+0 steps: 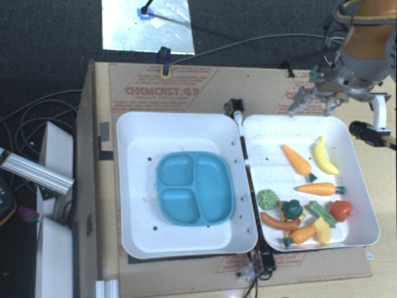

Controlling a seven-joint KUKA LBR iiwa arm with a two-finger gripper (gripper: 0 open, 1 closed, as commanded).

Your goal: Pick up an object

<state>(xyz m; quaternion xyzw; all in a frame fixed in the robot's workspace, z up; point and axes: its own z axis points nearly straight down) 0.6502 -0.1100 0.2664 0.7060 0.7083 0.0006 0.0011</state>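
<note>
The likeliest object for the pick is the yellow plastic toy banana (325, 156), lying flat in the upper right part of the right-hand shallow white bin (360, 185), apart from its neighbours. It is judged light, rigid and smooth, so liable to slip; a grip across the narrow middle of its curve appears soundest. Just beside it on the left lies an orange plastic carrot (298, 160), and below that a second orange carrot with a green top (319, 189). Toward the bin's lower edge, a green broccoli piece (268, 198), a red tomato (340, 210) and further toy vegetables crowd together, touching, and would handle less cleanly. The hand (316, 102) hangs over the cardboard-covered counter (186, 85) just beyond the bin's far rim, fingers spread and pinching nothing. The left-hand white bin (136, 166) carries a blue sectioned plastic plate (195, 188).
</note>
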